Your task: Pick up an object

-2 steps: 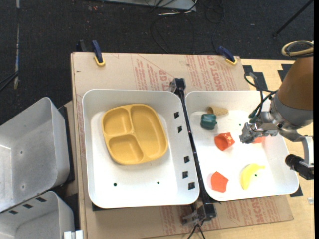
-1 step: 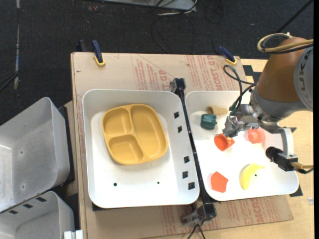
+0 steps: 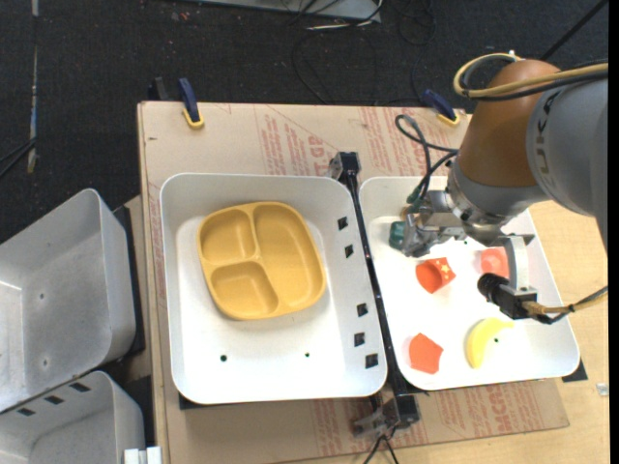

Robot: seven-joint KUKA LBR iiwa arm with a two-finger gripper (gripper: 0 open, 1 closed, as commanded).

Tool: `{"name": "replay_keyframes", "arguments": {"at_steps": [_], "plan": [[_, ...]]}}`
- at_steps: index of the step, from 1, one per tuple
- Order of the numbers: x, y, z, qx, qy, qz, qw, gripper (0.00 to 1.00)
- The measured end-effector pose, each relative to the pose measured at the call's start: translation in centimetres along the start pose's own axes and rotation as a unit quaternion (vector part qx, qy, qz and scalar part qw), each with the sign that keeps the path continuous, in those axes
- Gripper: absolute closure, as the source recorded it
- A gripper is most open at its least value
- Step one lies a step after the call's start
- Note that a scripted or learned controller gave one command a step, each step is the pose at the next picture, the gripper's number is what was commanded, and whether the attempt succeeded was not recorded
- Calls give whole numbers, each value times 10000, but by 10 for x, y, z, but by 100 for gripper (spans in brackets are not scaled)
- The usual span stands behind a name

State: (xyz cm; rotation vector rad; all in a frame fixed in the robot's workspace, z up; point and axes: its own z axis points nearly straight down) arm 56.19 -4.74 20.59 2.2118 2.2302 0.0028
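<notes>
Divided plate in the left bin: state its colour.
Yellow: the three-compartment plate, seen best in the camera view, is one plain shade.

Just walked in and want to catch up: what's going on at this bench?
A grey arm reaches in over the right bin, its claw low near the bin's upper left. Below it lie an orange block, another orange piece, a red piece and a yellow banana-like toy. The left bin holds a yellow divided plate.

Two bins; one yellow tray; five toys.
</notes>
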Motion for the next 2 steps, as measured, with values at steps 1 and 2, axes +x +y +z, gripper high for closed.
{"name": "replay_keyframes", "arguments": {"at_steps": [1, 2], "plan": [[60, 15, 1, -1, 2, -1, 10000, 100], [101, 32, -2, -2, 1, 6, 10000, 100]]}}
